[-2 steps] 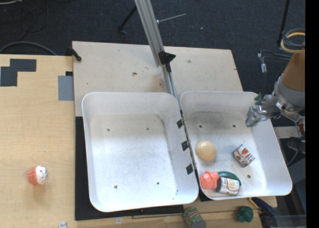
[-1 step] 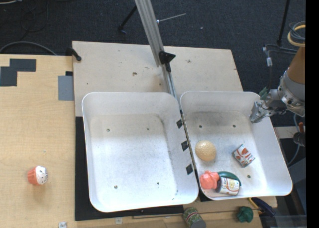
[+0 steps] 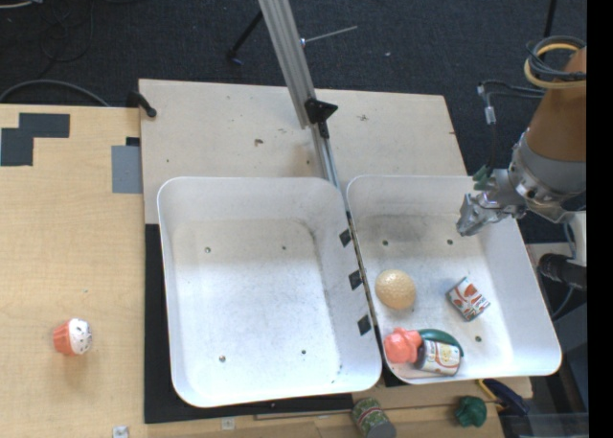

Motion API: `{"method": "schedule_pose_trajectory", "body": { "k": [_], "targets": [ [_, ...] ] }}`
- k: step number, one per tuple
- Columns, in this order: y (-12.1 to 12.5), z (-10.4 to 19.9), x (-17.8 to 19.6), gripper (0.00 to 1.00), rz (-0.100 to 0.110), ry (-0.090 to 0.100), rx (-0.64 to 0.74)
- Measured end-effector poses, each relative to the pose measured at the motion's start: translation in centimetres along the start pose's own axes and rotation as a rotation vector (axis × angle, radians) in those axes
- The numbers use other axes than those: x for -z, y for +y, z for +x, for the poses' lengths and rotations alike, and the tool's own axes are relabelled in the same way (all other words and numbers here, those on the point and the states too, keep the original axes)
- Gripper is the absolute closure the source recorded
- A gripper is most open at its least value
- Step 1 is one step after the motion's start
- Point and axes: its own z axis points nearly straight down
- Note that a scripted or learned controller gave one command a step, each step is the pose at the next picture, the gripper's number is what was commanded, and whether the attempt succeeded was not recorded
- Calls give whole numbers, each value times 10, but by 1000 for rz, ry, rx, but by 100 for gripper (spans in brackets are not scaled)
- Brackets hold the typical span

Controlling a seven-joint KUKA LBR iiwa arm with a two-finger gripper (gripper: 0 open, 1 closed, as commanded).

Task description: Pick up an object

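Gripper (image 3: 471, 219), finger spread not something I can tell, is hovering over the right white bin (image 3: 536, 316), well above the small red-and-white can (image 3: 468, 299), so lowering straight and centred is mattering most.

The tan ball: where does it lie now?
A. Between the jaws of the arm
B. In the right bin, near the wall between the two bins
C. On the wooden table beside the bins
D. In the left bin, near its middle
B. The tan ball rests on the floor of the right bin, close to the dividing wall, above the red-capped bottle and left of the small can.
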Motion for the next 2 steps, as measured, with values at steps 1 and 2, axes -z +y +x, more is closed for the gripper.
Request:
{"method": "schedule_pose_trajectory", "body": {
  "k": [1, 2],
  "targets": [
    [-3, 43, -3, 100, 3, 0, 0],
    [-11, 100, -11, 100, 4, 0, 0]
  ]
}}
